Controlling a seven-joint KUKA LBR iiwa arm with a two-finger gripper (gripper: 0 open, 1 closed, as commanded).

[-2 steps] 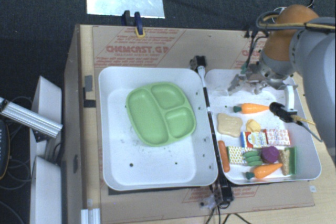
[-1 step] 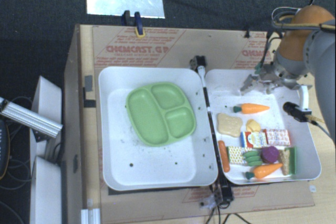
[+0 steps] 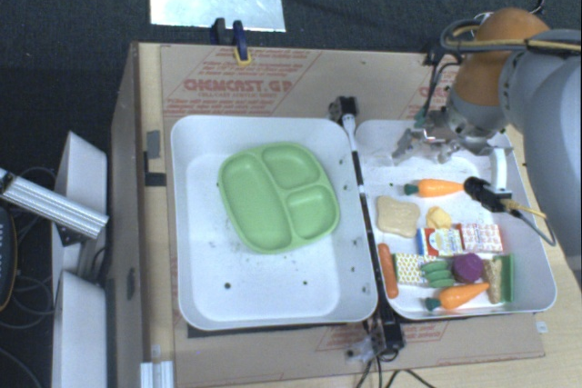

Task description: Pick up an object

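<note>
Two carrots lie in the right bin [image 3: 543, 284], and I will start with the nearer one [image 3: 459, 294], which sits at the front rim beside some green pea pods [image 3: 436, 273] and a purple piece [image 3: 467, 267]. A reddish sausage [image 3: 388, 270] lies along the left wall there. A little farther back come two small printed boxes [image 3: 464, 238] side by side, then a slice of bread [image 3: 397, 215] with a yellow lump [image 3: 438, 217] just beside it. All of this is crowded, and things touch one another.

Beyond the bread lies the far carrot [image 3: 435, 188], on its side, tip to the left, with bare floor around it. It is the one I would go for. It looks like a moulded toy, so I judge it light, stiff and rather slick. Since it tapers, I would close across the thick middle of the body, square to its length, and not near the tip, where it could squirt out.

Farthest back in this bin am I, the gripper [image 3: 424, 150], hanging over the bare far end, just beyond that carrot and apart from it. My jaws look spread, with nothing between them.

In the left bin [image 3: 209, 286], a green divided plate [image 3: 277, 195] lies flat, well apart from me.
</note>
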